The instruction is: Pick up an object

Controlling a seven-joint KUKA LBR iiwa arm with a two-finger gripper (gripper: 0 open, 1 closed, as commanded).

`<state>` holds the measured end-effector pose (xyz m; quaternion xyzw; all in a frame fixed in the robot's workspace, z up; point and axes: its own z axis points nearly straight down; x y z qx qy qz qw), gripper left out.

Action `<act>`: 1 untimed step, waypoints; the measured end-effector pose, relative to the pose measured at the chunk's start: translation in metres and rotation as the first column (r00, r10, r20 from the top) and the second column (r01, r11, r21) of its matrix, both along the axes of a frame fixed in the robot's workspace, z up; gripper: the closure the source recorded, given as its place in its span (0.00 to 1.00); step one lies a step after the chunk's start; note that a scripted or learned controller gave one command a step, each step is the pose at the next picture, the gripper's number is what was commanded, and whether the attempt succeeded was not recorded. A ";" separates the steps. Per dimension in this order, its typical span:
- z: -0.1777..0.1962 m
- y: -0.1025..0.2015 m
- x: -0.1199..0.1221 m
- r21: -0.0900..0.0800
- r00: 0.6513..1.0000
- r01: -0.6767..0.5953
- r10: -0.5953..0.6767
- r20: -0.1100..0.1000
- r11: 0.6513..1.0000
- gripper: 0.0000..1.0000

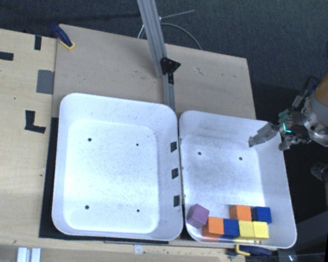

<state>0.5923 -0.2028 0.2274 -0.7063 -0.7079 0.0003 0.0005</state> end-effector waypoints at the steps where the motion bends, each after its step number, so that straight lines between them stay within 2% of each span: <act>1: -0.075 0.031 0.013 0.002 1.000 -0.001 0.001 -0.007 1.000 0.00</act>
